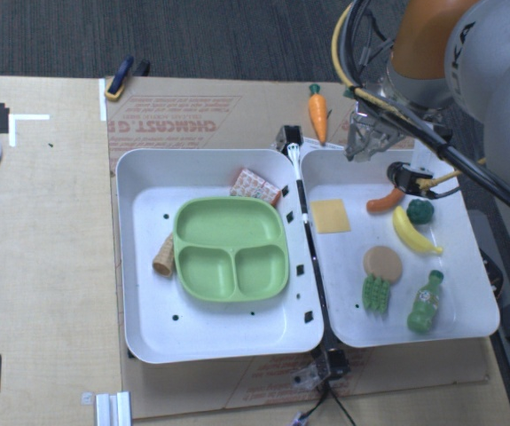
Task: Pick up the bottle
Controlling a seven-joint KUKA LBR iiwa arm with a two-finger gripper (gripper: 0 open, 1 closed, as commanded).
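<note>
The bottle [425,302] is small and green with a pale label. It lies tilted in the right bin [476,327], close to the front right corner. My gripper [368,147] hangs over the far left edge of that bin, well away from the bottle. It is open and nothing is between its fingers.
The right bin also holds a banana [416,232], a green vegetable [420,210], a red sausage [383,203], a yellow cheese slice [331,216], a brown cookie [382,264] and a green knobbly piece [376,294]. The left bin holds a green divided plate [231,248]. A carrot [317,114] lies behind the bins.
</note>
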